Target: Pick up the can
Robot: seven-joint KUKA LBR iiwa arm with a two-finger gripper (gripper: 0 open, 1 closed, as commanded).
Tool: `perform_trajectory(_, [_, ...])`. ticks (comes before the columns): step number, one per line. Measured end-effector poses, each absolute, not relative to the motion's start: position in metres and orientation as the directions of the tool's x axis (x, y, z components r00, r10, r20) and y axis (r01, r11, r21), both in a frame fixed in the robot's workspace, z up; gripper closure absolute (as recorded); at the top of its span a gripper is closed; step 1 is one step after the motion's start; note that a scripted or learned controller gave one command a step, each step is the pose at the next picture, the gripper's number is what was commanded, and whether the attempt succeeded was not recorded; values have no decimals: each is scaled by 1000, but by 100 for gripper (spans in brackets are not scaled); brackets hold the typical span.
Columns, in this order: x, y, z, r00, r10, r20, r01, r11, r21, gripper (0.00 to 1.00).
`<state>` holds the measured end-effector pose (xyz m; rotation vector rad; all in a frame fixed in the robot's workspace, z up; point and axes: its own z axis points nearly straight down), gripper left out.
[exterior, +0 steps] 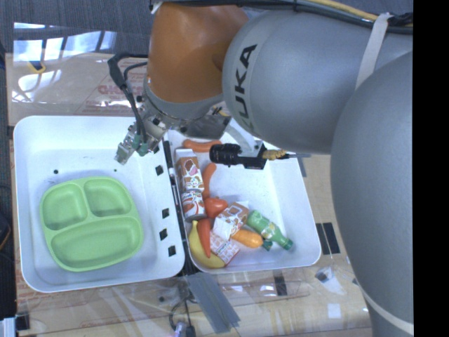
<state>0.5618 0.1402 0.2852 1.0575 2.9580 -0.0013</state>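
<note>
The can (188, 176), with a brown, red and white label, lies on its side along the left wall of the right bin (295, 188). It points roughly front to back among other items. My gripper (132, 146) hangs over the back right corner of the left bin (28, 188), just left of the divider between the bins. It is to the left of the can and somewhat behind it, apart from it. The large grey arm and its orange band (186, 48) cover the back of the right bin.
A green three-compartment plate (91, 223) lies in the left bin's front half. The right bin also holds an orange sausage-like item (200, 145), a red pepper (215, 206), a banana (200, 253), a white-red carton (228, 227) and a green bottle (268, 232).
</note>
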Motion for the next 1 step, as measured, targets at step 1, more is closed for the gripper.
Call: perform_trajectory(1, [562, 140, 285, -773, 634, 0, 634, 773, -1, 0])
